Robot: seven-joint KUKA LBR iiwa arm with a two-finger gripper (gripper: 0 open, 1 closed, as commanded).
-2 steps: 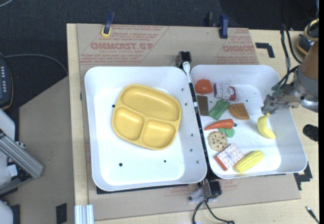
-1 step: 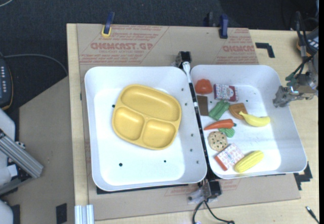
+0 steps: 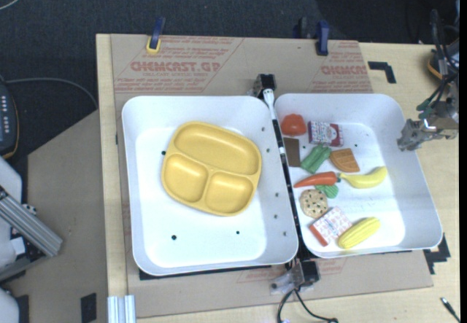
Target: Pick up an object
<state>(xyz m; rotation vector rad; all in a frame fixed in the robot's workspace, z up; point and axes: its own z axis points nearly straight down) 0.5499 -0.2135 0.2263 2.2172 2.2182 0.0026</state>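
Gripper point(image 3: 413, 135) parked at right bin point(image 3: 408, 190) rim, clear of toy food point(image 3: 338, 179) for picking; opening indiscernible, nothing visibly held.

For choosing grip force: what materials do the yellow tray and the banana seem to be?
Yellow tray: probably moulded plastic, smooth with a soft sheen and rounded compartment edges. Banana: likely plastic toy food, uniform bright yellow; too small to be sure.

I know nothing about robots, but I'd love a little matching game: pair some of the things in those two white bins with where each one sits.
Things:
1. yellow three-compartment plastic plate
2. red toy tomato
3. yellow toy corn cob
4. yellow toy banana

Places:
A. right bin, far left corner
B. right bin, near edge
C. left bin
D. right bin, middle, towards the right

Pairs: 1-C, 2-A, 3-B, 4-D
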